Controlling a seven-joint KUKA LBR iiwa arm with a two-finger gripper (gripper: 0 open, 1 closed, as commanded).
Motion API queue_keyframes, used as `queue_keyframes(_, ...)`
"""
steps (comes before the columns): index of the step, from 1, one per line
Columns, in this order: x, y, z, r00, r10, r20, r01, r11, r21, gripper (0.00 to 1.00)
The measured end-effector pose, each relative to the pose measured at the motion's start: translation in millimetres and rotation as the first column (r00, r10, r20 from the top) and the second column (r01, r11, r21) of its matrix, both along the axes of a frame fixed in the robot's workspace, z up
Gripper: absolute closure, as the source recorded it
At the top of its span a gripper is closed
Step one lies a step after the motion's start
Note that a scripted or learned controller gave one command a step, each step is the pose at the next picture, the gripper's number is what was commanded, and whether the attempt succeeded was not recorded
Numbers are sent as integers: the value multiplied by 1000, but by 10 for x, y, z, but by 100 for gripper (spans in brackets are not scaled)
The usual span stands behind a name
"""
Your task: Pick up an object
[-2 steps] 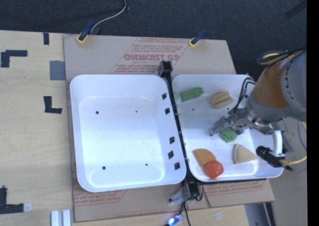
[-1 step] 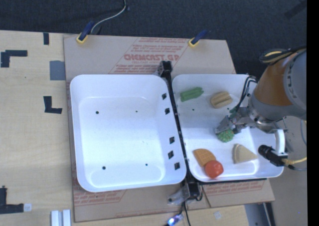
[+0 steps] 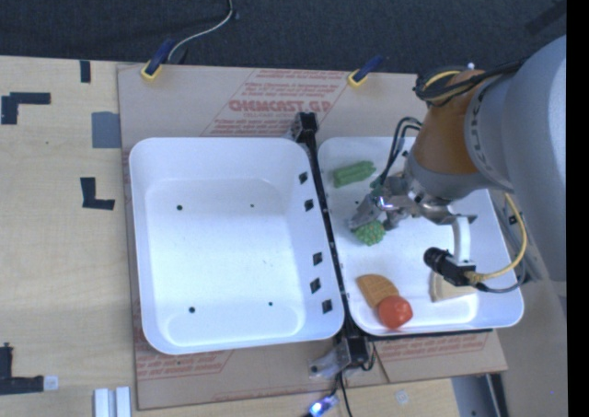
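The right bin [image 3: 497, 314] holds several toy foods. A green bumpy piece [image 3: 372, 235] lies near its middle left. A smooth green piece [image 3: 353, 173] lies toward the far left corner. An orange-brown piece [image 3: 374, 287] and a red ball [image 3: 396, 312] sit by the near wall, with a pale wedge [image 3: 444, 289] to their right. My gripper [image 3: 372, 214] is low in this bin, directly over the upper edge of the green bumpy piece and seemingly touching it. The wrist hides part of the bin floor behind it.
The left bin [image 3: 147, 222] stands beside the right one, with a black divider strip [image 3: 317, 222] between them. The grey arm with its orange band [image 3: 446, 134] covers the right bin's far right side. A black cable part [image 3: 446, 263] hangs over the bin near the pale wedge.
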State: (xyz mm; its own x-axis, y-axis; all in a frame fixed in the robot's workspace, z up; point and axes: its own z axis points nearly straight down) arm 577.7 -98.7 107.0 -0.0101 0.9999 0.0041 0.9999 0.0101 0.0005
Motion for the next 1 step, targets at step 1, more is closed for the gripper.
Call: queue_keyframes(1,-507,847,816,1000,-1,2,1,1000,0,100)
